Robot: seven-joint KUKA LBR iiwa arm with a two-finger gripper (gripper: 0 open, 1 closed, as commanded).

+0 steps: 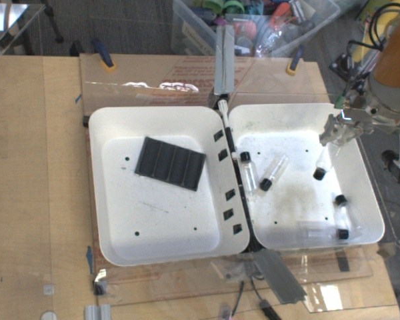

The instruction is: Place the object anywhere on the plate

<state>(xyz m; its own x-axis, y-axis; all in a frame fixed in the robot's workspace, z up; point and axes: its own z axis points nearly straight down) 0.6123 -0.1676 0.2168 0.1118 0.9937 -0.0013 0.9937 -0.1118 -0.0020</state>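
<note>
Gripper (335, 133) above right bin (300, 115), possibly empty, dark plate (170, 163) left

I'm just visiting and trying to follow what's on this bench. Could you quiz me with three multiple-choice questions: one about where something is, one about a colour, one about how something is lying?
1. Where is the dark ridged plate?
A. in the left bin
B. in the right bin
C. on the bare bench

2. What colour are the caps on the clear tubes?
A. red
B. black
C. white

3. How do the tubes sit in the right bin?
A. standing in a rack
B. stacked in one pile
C. lying loose and scattered

Answers: 1 A, the plate lies on the left bin's floor. 2 B, each tube end is black. 3 C, they lie apart, pointing different ways.
</note>
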